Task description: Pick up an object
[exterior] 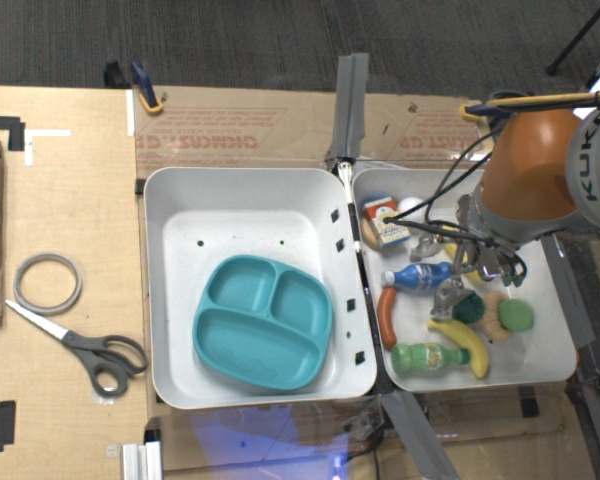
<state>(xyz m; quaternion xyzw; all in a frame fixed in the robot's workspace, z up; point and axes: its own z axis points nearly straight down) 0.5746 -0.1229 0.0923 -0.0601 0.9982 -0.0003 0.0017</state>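
The right bin (pixel 555 368) holds several small objects. My gripper (pixel 450 293) hangs low over its middle, below the orange-banded wrist (pixel 528 166). Its tip sits just right of a blue bottle (pixel 416 276) lying on its side and just above a yellow banana (pixel 463 342). A dark green object (pixel 470 309) lies right beside the tip. Around them are a red sausage (pixel 387 317), a green bottle (pixel 430 358), a light green ball (pixel 517 314) and a red-and-white carton (pixel 384 224). Nothing is visibly held.
The left bin (pixel 180 208) holds a teal divided plate (pixel 265 320). On the bench to the left lie scissors (pixel 85 348) and a roll of tape (pixel 47 282). Cables (pixel 450 193) trail from the wrist across the right bin's back.
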